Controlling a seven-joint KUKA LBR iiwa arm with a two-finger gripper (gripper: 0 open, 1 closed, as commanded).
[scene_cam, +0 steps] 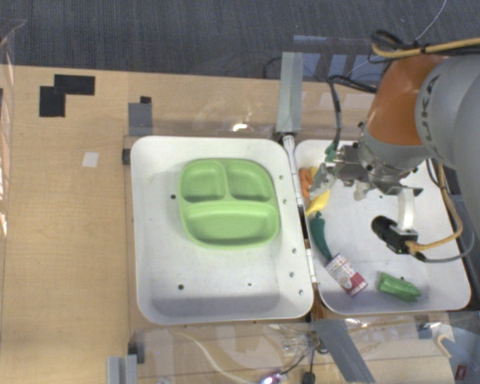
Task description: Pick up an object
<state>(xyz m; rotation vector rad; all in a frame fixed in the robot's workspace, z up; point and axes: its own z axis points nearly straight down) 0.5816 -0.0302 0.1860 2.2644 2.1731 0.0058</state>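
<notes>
The right bin (442, 272) holds several small objects. An orange piece (305, 181) and a yellow piece (316, 203) lie against its left wall. Below them a dark green elongated item (320, 239) runs along the same wall. A red and white packet (346, 273) and a bright green chunk (398, 286) rest near the front edge. My gripper (334, 174) hangs low over the bin's upper left part, right beside the orange and yellow pieces. I see nothing held in it.
The left bin (148, 246) carries a light green divided plate (228, 201) in its middle. A metal divider (289, 110) stands between the bins at the back. The arm's grey and orange body (420, 94) covers the right bin's far right corner.
</notes>
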